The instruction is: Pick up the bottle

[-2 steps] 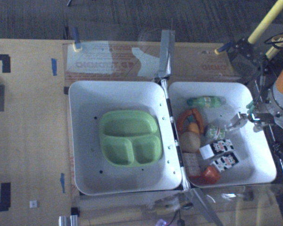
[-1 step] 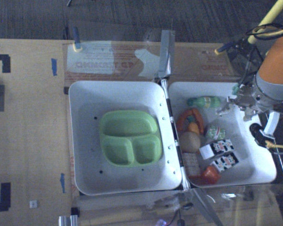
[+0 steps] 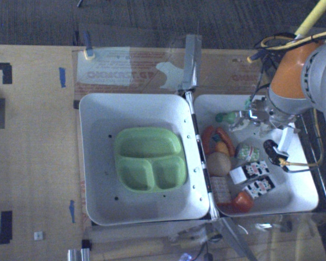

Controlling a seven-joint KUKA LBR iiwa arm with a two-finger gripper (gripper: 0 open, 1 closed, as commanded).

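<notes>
Your bottle (image 3: 226, 116), as best you can judge, is the small green-tipped thing lying on its side at the far left of the right bin (image 3: 304, 192), close to the far wall; it is small and blurred, so treat that name as a guess. The gripper (image 3: 254, 115) hovers just to its right, at the end of the grey arm (image 3: 300, 78) with its orange band, low over the bin's far end. You cannot tell from this slant how the gripper stands, nor whether it touches the bottle; nothing is plainly held.

Nearer you in the same bin the clutter is crowded toward the left wall: a red and orange piece (image 3: 217, 137), a tan rounded object (image 3: 218, 163), a small green packet (image 3: 248, 152), two black-and-white patterned boxes (image 3: 255, 178), and a red item (image 3: 242, 201) at the near edge. The bottle lies apart from that heap, which probably leaves room for a grasp from the right.

The left bin (image 3: 98, 118) holds one green compartment tray (image 3: 150, 158), lying flat in the middle. Both bins sit side by side on the desk (image 3: 32, 145).
</notes>
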